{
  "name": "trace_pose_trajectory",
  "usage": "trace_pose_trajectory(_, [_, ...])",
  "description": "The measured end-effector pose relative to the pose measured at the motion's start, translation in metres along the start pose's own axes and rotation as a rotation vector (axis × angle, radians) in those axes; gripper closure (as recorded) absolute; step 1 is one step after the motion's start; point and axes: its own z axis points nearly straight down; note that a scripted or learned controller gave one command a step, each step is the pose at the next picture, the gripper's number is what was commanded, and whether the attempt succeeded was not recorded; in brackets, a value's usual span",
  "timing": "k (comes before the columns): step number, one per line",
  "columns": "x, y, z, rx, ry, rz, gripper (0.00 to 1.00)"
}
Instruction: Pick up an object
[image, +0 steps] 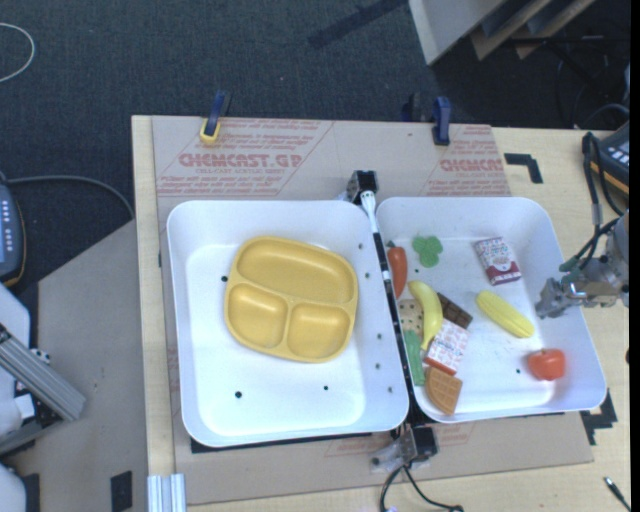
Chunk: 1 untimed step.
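I see a glossy yellow plastic plate (291, 297), smooth white plastic bins (200, 380), and a matt brown cardboard sheet (300, 152) covering the bench.

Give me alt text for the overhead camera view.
The claw hovers at the right bin's right rim, near a corn cob and tomato. The left bin holds a yellow divided plate.

Arm (612, 262) cut off at right edge; gripper (556, 300) finger state unclear; small packets (446, 348) overlap, labels too small to read.
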Motion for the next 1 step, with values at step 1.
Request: trace_pose_trajectory(1, [-0.0006,0.0013,-0.0254,0.001,0.001,-0.001,1.0])
